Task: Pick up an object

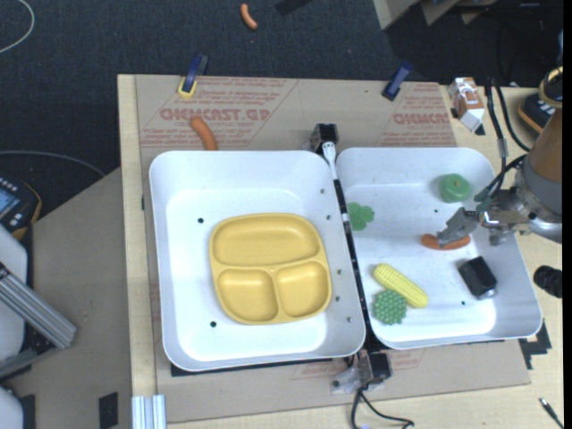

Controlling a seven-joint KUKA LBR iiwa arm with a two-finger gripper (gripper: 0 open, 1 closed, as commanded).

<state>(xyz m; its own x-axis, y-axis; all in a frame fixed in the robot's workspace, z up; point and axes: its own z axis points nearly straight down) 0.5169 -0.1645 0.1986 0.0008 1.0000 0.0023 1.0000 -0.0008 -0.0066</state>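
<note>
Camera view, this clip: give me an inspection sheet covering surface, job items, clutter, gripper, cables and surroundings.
Surface: cardboard-covered bench bearing the left bin and the right bin, side by side.
Job's things: right bin holds a corn cob, a green bumpy piece, a green leafy piece, a green round piece, an orange sausage and a black block. Left bin holds a yellow divided tray.
Clutter: an orange piece on the cardboard; another orange piece on the floor.
Gripper: gripper low over the orange sausage; grasp unclear.
Cables: cable by the arm; wires at the front edge.
Surroundings: dark carpet.
</note>
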